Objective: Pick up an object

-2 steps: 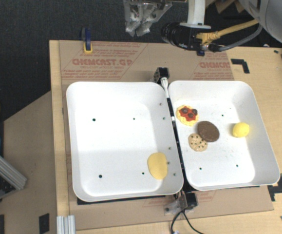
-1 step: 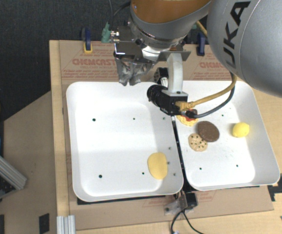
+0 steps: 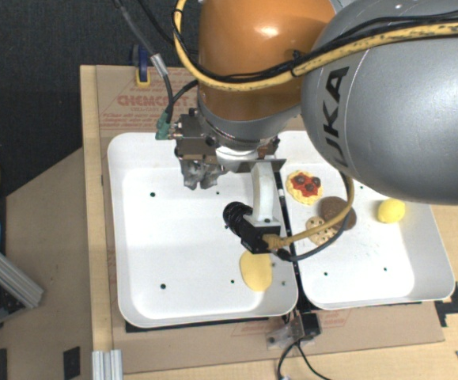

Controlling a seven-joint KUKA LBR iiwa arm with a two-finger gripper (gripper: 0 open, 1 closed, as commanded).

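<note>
We record the gripper (image 3: 201, 172) over the upper middle of the left bin (image 3: 149, 236); how its grip stands we cannot determine. A pale yellow disc (image 3: 255, 271) lies in that bin's lower right corner. The right bin (image 3: 371, 269) holds a toy pizza (image 3: 304, 186), a brown piece (image 3: 333, 211) and a yellow ball (image 3: 390, 210).

brown cardboard sheet (image 3: 118, 113) with red print, blue clamp (image 3: 142, 65) at its far edge

left bin (image 3: 153, 244) lying mostly open | yellow disc (image 3: 255, 272) crowding its near-right corner | pizza (image 3: 304, 186), ball (image 3: 390, 210) cluttering far side of right bin (image 3: 371, 271)
</note>
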